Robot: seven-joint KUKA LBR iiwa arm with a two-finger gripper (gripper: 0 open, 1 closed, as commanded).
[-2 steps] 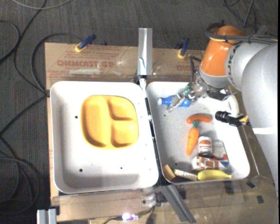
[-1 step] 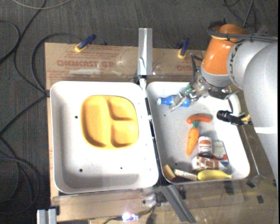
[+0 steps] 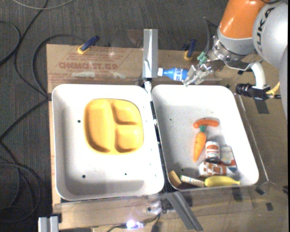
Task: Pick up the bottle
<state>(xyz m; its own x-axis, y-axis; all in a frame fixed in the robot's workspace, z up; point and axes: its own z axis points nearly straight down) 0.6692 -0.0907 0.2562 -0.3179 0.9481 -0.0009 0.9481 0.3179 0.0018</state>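
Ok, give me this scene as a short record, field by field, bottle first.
bottle: blue, lying outside the bins, beyond the right bin's far rim
gripper: at the bottle's right end, above that rim
left bin: yellow tray
right bin: carrot, sausage, can, banana, small items at the near edge

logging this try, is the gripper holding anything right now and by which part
The gripper appears to hold the small blue plastic bottle with a white cap by its base end, above the far rim of the right white bin. The bottle lies sideways, cap toward the left bin.
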